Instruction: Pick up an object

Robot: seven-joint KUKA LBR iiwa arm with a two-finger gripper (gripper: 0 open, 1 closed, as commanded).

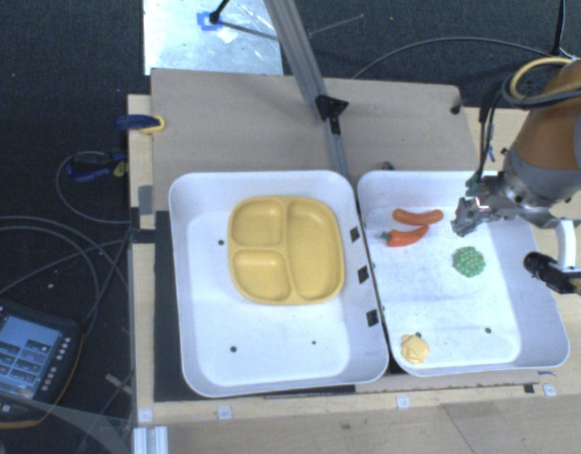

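In the right bin (536, 343) lie an orange sausage (417, 217), an orange carrot (405, 237) just below it, a green knobbly ball (469, 261) and a small yellow object (415, 349) near the front edge. My gripper (464, 218) hangs over the bin's back right part, just right of the sausage and above the green ball. Nothing shows between its fingers.
The left bin (205, 348) holds a yellow divided plate (285, 250). A grey pole (300, 45) slants across the back of the bench. Cables and a tablet (21, 346) lie on the floor to the left.
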